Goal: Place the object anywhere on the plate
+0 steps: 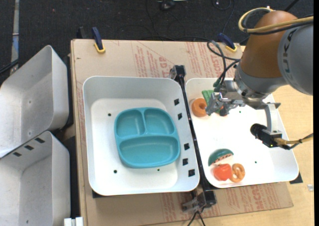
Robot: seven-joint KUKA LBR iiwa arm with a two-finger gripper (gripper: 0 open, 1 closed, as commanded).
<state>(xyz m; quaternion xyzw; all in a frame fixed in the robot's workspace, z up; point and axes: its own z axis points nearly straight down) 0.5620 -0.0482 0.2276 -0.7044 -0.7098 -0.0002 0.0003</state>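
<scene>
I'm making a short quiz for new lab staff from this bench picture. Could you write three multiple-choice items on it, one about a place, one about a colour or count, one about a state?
1. Where is the plate?
A. left bin
B. right bin
C. on the cardboard outside the bins

2. What colour is the plate?
A. red
B. teal
C. black

3. What does the plate carry?
A. an orange ring
B. a watermelon slice
C. nothing

Answers:
1 A, it lies in the left bin, away from the gripper over the right bin.
2 B, all three compartments are teal.
3 C, the orange ring and watermelon slice lie in the right bin.
</scene>
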